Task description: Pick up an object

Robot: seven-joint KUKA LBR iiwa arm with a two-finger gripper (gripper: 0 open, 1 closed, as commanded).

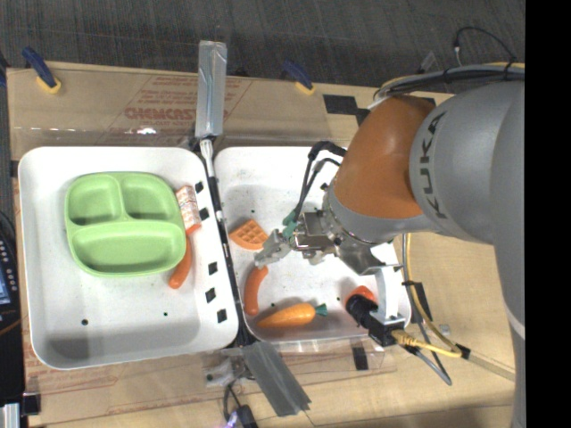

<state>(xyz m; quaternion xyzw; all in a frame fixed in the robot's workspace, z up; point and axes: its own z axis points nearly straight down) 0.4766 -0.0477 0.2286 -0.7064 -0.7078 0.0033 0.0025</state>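
Reaching in from the right, hand low over the right bin, just beside a waffle-like orange piece and above a sausage-shaped orange piece; cannot tell whether apart or together, too small and half-hidden by the wrist, and nothing visibly held. Lying along the near wall of the same bin, a carrot with a green stub, close to the sausage's lower end. Peeking out beside the arm, a red item, partly hidden. Sitting in the left bin, a green divided tray, with a small labelled packet at its right edge and another orange sausage leaning just below it. Carrying both bins, a cardboard-covered counter.
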